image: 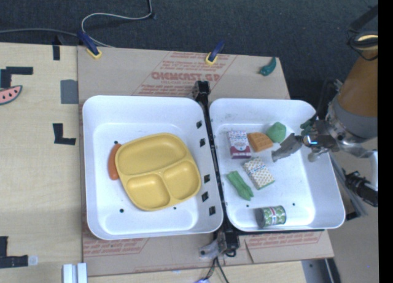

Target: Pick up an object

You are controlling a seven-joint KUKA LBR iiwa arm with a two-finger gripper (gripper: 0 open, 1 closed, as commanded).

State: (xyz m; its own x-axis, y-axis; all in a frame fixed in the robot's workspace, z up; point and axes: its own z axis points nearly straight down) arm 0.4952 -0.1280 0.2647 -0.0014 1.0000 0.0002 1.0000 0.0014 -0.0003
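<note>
The claw (293, 147) hovers over the right bin (325, 211), and I cannot tell its state. Near it lie an orange block (260, 142) and a green piece (277, 131). It should choose one, come straight down and clench gently.

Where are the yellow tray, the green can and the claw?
yellow tray (158, 168): camera view, left bin, point on the rib between its compartments.
green can (271, 216): camera view, right bin near front wall, point on its label.
claw (288, 147): camera view, over right bin, point between its fingertips.
</note>
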